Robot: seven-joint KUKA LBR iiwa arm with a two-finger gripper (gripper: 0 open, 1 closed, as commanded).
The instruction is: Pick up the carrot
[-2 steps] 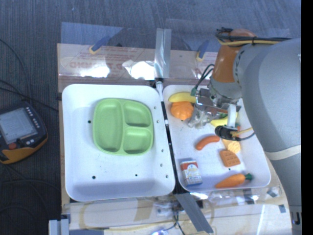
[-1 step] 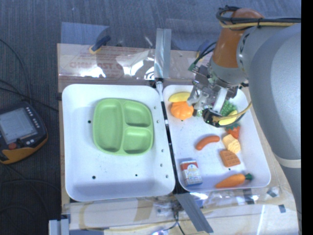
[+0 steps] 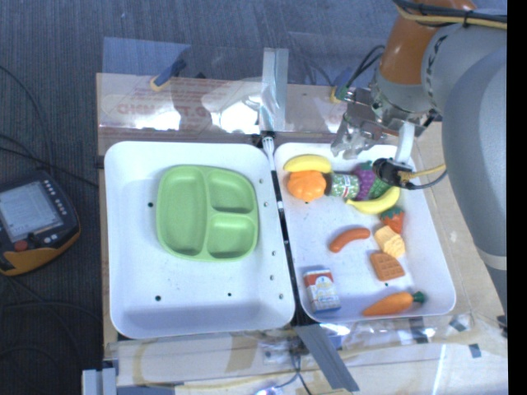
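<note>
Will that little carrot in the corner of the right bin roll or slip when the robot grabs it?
The carrot looks like smooth moulded plastic, so probably stiff, light and somewhat slippery. Its rounded, tapered body lies flat, so a nudge may roll it. It sits near the right bin's front wall, which could stop it rolling further.

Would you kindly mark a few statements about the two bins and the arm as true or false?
1. The carrot lies at the near edge of the right bin. True.
2. The green tray sits in the right bin. False: it is in the left bin.
3. The end effector hangs over the far end of the right bin. True.
4. The carrot is between the end effector's fingers. False: it lies in the bin, well away from the end effector.
5. The sausage rests on the green tray. False: it lies on the right bin's floor.
</note>
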